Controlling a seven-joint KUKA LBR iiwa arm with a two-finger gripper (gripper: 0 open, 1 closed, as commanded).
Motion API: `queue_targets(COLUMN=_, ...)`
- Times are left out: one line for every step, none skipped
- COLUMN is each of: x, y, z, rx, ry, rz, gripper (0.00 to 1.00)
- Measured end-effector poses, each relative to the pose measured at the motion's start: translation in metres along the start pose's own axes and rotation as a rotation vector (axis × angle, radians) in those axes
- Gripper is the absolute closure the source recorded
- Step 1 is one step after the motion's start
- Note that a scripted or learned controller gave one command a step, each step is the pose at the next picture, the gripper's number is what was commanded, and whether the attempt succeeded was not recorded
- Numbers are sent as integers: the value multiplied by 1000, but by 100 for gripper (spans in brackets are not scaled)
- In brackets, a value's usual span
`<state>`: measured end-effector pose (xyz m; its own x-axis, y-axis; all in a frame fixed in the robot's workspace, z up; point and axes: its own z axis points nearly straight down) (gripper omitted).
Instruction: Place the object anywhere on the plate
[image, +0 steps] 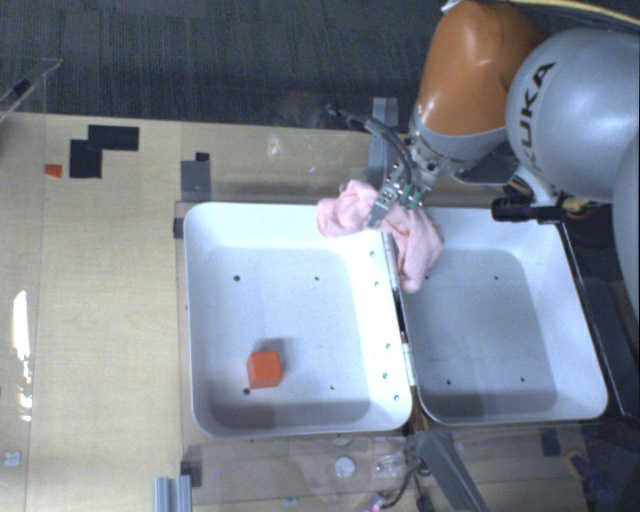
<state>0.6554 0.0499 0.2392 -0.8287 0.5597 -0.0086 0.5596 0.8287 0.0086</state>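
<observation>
A crumpled pink cloth (343, 216) hangs over the far end of the wall shared by the two bins, one fold trailing down into the right bin (500, 340). My gripper (393, 203) reaches down from the orange-banded wrist and is shut on the middle of the cloth, which bunches around its fingers. A small orange block (265, 369) lies on the floor of the left bin (300, 300), near its front left corner and far from the gripper.
The arm's grey body (575, 110) looms over the right bin's far right corner. On the wooden bench to the left are black patches (98, 148) and a small orange square (53, 171). A grey bracket (196, 178) stands behind the left bin.
</observation>
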Motion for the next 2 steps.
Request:
queue_targets(x=29, y=42, z=5, rx=-2, ry=-1, rz=-401, gripper=100)
queue_targets(x=29, y=42, z=4, rx=-2, ry=-1, rz=-401, gripper=0)
